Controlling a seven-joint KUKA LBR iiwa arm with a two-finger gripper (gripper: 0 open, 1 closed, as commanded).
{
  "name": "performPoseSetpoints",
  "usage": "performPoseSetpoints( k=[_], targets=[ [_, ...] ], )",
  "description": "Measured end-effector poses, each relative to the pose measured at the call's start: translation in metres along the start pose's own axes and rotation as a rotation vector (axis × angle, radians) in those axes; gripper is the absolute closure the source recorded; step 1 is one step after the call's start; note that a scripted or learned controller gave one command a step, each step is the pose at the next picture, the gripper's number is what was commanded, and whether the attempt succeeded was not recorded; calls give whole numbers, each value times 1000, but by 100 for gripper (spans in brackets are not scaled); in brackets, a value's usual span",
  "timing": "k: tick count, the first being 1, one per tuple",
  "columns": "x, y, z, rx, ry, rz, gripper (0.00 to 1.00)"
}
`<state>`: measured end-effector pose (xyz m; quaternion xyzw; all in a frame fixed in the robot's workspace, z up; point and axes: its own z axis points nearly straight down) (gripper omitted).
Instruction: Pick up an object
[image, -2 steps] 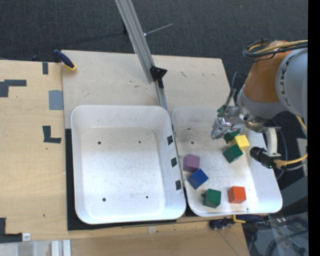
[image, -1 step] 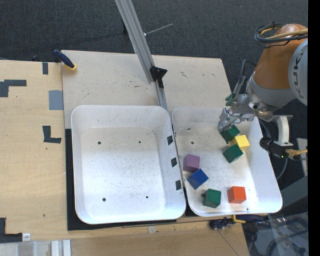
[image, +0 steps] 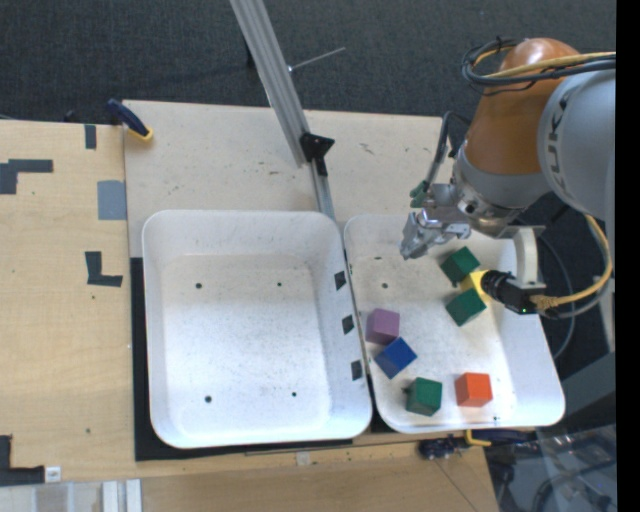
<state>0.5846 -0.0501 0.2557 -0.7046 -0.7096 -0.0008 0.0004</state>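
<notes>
We see the pincer (image: 418, 243) hanging over the back of the right bin (image: 530, 400); whether it is apart or together, we cannot tell. Nothing is between its tips. Just beside it lie two green blocks (image: 461, 266), with purple (image: 383, 325), blue (image: 396, 357), green (image: 425, 395) and orange (image: 474, 389) blocks nearer the front.

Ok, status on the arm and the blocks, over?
End effector above right bin's far end, nothing seen held. Nearest green block just beside it. Six blocks in bin, none blocking.
</notes>
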Motion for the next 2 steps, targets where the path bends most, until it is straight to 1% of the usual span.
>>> performPoseSetpoints(
  k=[1, 2],
  targets=[
    [56, -5, -5, 2, 0, 0, 100],
    [103, -11, 11, 4, -1, 2, 100]
  ],
)
